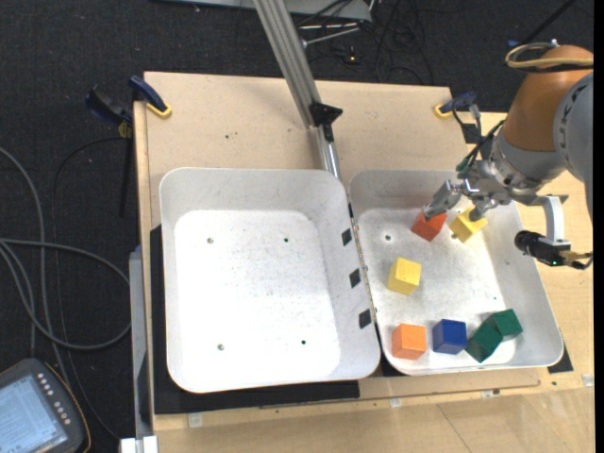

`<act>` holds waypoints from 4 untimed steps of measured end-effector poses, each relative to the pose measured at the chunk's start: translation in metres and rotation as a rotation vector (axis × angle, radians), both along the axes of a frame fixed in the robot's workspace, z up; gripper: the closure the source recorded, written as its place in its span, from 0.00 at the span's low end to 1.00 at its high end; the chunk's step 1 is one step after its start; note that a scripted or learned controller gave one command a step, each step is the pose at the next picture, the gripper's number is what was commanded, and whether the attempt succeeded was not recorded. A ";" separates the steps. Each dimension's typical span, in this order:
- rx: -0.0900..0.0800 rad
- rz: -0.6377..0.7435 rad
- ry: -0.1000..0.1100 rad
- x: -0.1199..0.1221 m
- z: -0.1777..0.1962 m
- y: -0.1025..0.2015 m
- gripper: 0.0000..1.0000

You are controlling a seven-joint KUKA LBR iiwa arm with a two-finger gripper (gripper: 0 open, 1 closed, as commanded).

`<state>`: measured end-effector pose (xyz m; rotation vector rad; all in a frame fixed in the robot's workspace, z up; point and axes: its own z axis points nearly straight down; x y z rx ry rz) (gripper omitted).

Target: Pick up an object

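The left bin (253,281) on the table (236,121) is not in play; the work is in the right bin (528,295). Near its front wall lie an orange cube (409,341), a blue cube (450,336) and two green blocks (494,333), with a yellow cube (405,276) nearer the middle. At the far end, a red cube (428,225) and a second yellow block (466,226) lie tilted under the hand (458,206), its fingers spread between them and pinching nothing. Judged so, the grasp is in hand: next, centre on one block, close, lift.
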<state>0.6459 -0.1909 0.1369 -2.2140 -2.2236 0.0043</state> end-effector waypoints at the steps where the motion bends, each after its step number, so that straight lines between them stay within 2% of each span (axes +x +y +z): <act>1: -0.008 -0.001 -0.031 0.008 -0.012 -0.002 0.00; 2: -0.010 0.000 -0.036 0.009 -0.002 -0.002 1.00; 3: -0.003 -0.001 -0.010 0.003 0.059 0.001 1.00; 4: -0.003 0.000 -0.014 0.011 0.119 0.008 1.00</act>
